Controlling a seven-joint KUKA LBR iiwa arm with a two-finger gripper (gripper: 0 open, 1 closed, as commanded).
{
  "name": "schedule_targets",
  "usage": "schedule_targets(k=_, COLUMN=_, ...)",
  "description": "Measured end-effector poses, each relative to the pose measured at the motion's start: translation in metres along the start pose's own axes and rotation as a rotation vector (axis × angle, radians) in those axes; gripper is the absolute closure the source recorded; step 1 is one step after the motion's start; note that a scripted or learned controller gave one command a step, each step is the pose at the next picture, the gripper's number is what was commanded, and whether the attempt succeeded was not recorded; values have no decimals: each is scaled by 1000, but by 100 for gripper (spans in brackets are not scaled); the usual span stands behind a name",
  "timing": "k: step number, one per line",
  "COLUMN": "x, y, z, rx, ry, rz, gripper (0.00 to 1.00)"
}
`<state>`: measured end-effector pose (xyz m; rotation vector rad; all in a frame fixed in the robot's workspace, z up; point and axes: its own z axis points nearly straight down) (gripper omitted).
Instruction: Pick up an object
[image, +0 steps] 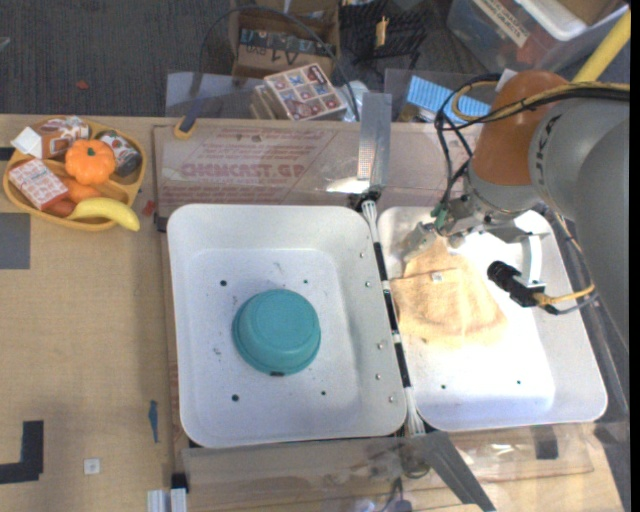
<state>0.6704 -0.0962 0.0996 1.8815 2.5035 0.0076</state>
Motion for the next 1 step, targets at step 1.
schedule_targets(k=1, x=-1, y=1, z=-12, rx=-5, ry=-4, rz=-1, gripper=100)
